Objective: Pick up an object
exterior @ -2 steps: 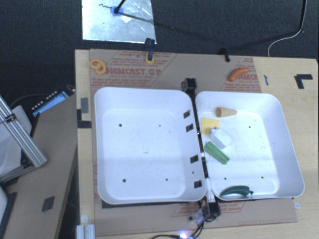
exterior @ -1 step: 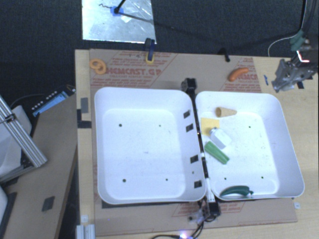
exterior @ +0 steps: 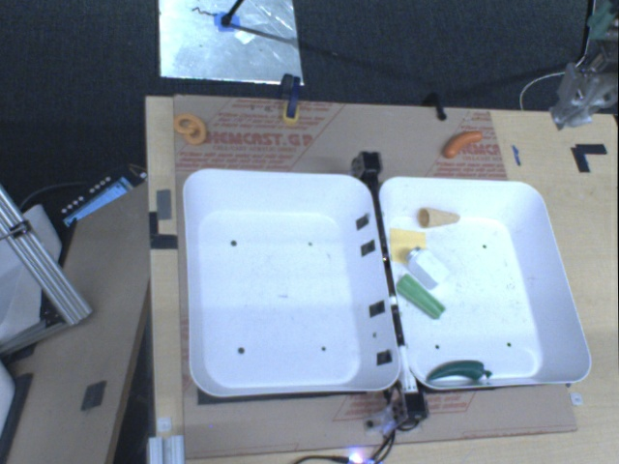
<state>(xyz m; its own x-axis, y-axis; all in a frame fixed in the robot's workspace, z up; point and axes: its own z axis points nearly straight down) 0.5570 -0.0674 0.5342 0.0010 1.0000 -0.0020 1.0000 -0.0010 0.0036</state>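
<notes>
Count, right bin (exterior: 556, 259): five loose objects, all in its left half.
- One tan cone (exterior: 437, 217), lying on its side near the back wall.
- One yellow block (exterior: 405, 241), flat, just in front of the cone.
- One small pale grey-white piece (exterior: 427, 267), touching or overlapping the yellow block's front corner; too blurred to name.
- One light green bar (exterior: 419, 296), oblong, lying at a slant just in front of the pale piece.
- One dark green curved piece (exterior: 459, 371), glossy, against the front wall, well apart from the others.

Left bin (exterior: 208, 259): four small dark dots on its floor. Four dark tabs (exterior: 372, 278) sit along the seam where the two bins meet.

On the board outside the bins: one orange ring-shaped piece (exterior: 191, 128) at the back left, one orange sausage shape (exterior: 462, 143) behind the right bin, and one yellow and blue clamp (exterior: 289, 100) on the back edge.

Surface: both bins are shallow, white, smooth, with rounded corners, and sit on a brown board (exterior: 319, 129) printed with red lettering. Dark carpet-like floor behind, with one crinkled silver sheet (exterior: 227, 27) on it. A pale wooden bench (exterior: 87, 356) lies to the left.

My gripper (exterior: 580, 93): grey metal, at the far right, beyond the back right corner of the board, well apart from every object. Open or closed, I cannot tell. Nothing visibly held.
</notes>
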